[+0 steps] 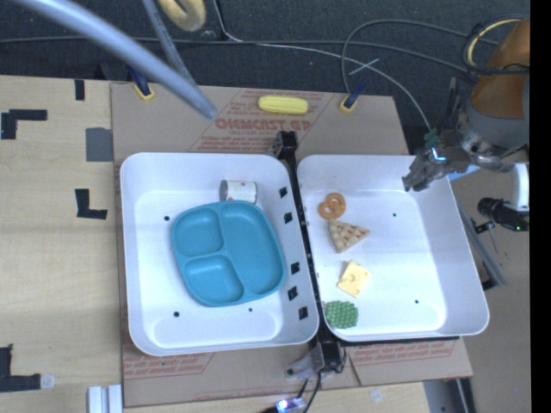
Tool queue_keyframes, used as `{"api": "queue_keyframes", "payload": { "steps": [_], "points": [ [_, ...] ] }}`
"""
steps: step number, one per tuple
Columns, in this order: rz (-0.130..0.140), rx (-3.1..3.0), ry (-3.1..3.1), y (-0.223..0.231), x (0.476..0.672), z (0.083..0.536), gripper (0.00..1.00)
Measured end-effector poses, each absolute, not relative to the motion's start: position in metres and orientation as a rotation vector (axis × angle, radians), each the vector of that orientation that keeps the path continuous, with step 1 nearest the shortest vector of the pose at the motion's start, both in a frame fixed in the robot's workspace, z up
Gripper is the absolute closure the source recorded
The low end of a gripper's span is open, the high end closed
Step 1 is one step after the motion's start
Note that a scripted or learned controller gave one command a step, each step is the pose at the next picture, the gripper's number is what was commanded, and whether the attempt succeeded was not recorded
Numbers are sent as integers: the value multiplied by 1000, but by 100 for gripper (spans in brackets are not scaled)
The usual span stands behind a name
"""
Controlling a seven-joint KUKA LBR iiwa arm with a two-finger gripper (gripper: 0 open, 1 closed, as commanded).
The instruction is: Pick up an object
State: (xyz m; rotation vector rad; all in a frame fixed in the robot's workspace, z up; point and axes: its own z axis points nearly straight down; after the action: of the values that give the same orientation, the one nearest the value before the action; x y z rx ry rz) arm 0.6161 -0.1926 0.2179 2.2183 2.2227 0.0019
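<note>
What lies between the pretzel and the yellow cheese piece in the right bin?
In the camera view, the triangular cracker lies between the pretzel and the cheese piece.

The grey arm's gripper (419,176) hung over the right white bin's (430,256) upper right rim, apart from the pretzel-shaped brown toy (332,206).

- Two bins (138,231): white plastic, smooth, faintly glossy.
- Divided plate (228,252): blue plastic, smooth, satin sheen.
- Tabletop (52,256): pale wood-look surface, matt, with black tape marks.
- Sheet under the bins (250,123): brown cardboard, matt, printed in red.
- Pincer (419,177): dark metal, dull finish.
- Arm (499,101): grey casing with a glossy orange band.
- Pole (103,28) across the upper left: grey metal, smooth.
</note>
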Motion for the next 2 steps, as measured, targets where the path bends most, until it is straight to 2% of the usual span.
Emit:
{"api": "queue_keyframes", "payload": {
  "steps": [2],
  "points": [
    [-1,2217,2230,-79,576,230,100]
  ]
}}
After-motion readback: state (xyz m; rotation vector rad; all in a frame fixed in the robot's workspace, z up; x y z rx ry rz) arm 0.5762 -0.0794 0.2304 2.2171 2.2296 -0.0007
